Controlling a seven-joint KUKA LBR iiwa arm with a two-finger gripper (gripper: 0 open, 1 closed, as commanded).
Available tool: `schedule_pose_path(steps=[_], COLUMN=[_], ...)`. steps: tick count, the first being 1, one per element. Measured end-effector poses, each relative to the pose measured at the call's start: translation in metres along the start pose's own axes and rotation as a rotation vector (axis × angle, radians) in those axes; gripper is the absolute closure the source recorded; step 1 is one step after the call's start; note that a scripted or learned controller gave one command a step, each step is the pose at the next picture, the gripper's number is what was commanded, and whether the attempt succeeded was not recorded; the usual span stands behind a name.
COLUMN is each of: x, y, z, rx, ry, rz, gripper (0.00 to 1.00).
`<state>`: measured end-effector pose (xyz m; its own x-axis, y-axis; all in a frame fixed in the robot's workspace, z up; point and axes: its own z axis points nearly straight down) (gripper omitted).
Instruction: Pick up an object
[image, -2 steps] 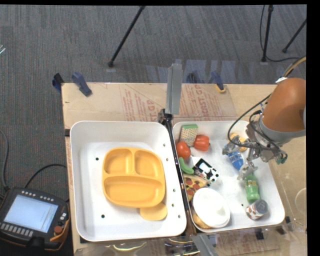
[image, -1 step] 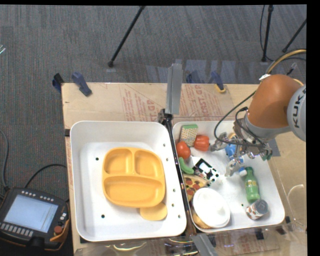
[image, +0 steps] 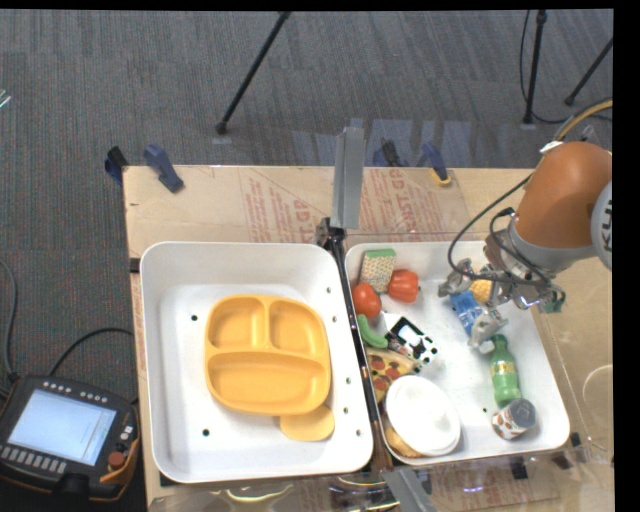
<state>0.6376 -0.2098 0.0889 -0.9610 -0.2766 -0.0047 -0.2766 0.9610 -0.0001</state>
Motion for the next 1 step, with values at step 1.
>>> schedule_pose_path(steps=[1], x=[-0.009], y=[0.0294], z=[0.0011], rx=[-0.002], ry=[0.002], rz=[-0.082], gripper=[0.0])
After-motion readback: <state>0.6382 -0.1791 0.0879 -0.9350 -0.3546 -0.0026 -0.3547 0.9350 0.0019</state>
